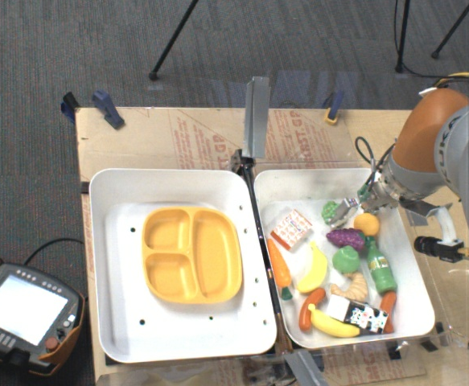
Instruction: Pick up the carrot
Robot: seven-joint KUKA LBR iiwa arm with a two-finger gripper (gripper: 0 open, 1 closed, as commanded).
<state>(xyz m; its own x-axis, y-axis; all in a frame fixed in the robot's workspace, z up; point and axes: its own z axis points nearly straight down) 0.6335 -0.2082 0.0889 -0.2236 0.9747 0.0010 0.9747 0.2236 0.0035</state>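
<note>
carrot [279, 264] | right bin's left wall, well apart from hand [349, 208] | hand grip: cannot tell

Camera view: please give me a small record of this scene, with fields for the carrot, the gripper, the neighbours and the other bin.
carrot: lies along the right bin's left wall, untouched
gripper: low over the right bin's far side, near the orange fruit, apart from the carrot
carrot neighbours: banana, red-and-white box
right bin: crowded with toy food
left bin: holds a yellow divided plate
</note>
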